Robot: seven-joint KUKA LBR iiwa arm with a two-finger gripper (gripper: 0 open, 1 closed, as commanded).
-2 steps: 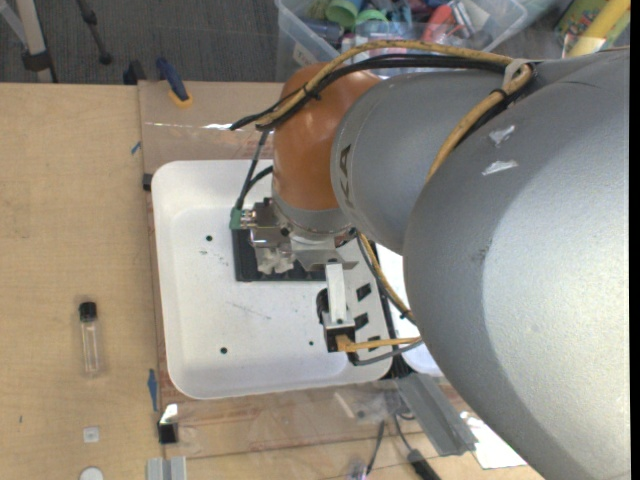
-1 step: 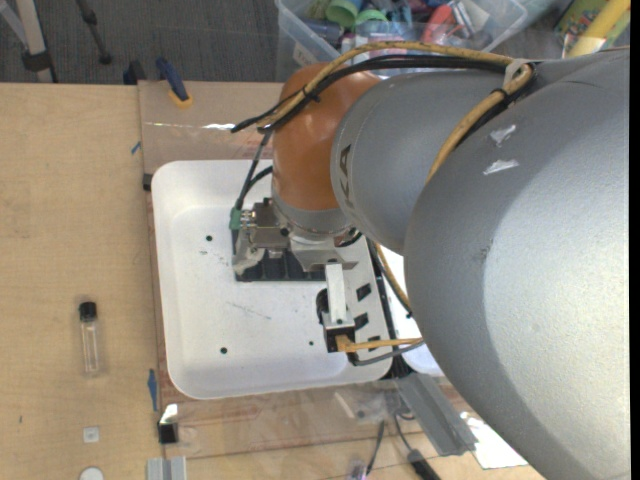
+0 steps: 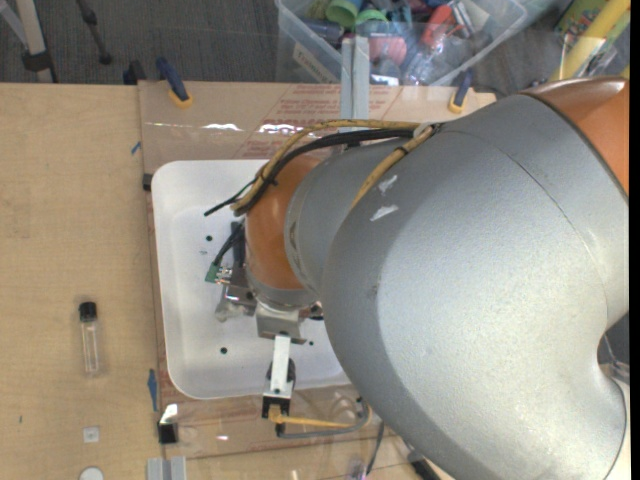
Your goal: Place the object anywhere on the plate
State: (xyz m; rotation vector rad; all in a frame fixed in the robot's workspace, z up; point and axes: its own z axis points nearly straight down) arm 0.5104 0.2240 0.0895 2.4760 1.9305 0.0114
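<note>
My grey arm [image 3: 470, 268] with its orange band [image 3: 268, 230] reaches in from the right and covers most of the bench. The gripper [image 3: 232, 290] hangs low over the middle of the left white bin [image 3: 185, 208], pointing down toward the bin floor. The arm's bulk hides the gripper's tips, the right part of this bin and everything to its right. The bare bin floor around the gripper carries a few tiny dark specks [image 3: 222, 349].
A small clear vial with a black cap [image 3: 90, 336] lies on the wooden bench left of the bin. Behind the bench stands a clear tub of colourful toys [image 3: 400, 13]. Blue clamps [image 3: 176, 85] hold the sheet under the bin.
</note>
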